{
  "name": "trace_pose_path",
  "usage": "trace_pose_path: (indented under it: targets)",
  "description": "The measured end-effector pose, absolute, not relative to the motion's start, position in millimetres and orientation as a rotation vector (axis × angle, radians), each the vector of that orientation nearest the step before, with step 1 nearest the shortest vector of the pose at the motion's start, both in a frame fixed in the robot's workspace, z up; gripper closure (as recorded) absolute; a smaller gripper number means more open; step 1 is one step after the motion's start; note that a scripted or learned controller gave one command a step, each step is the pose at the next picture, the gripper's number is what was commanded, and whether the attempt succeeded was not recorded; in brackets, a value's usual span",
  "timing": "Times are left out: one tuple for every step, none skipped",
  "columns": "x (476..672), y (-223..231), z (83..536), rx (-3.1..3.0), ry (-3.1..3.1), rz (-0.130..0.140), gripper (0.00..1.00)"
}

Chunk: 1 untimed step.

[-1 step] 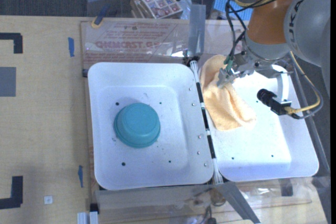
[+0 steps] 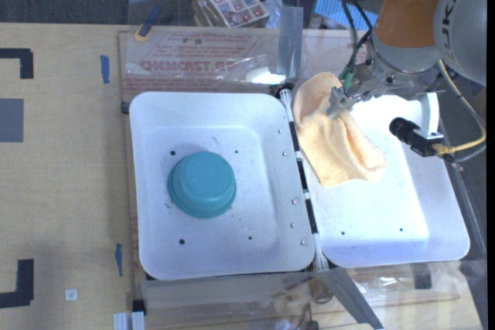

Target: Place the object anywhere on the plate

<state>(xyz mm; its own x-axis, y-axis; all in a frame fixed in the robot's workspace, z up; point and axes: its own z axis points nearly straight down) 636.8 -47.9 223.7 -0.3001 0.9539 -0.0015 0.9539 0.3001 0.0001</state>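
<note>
Cloth [image 2: 336, 139], pale yellow, hangs bunched from the claw [image 2: 338, 100], which is clenched on its upper part above the right bin [image 2: 402, 236]. Its lower folds drape down near that bin's left wall. A teal plate [image 2: 202, 183], upside down like a bowl, sits in the left bin [image 2: 155, 120]. Both bins rest on the counter [image 2: 62, 166].

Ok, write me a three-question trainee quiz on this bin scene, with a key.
1. True or false: the yellow cloth lies in the same bin as the teal plate.
2. Which bin holds the plate? A) left bin B) right bin
3. Fill in: the gripper is at the cloth's ____ end, top or bottom of the view.

Key: 1 false. 2 A. 3 top.
</note>
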Motion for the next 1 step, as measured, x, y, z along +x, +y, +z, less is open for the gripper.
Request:
trace_pose_path:
  targets:
    - [642.4,2.9,215.6,1.316,2.853,-0.002,1.00]
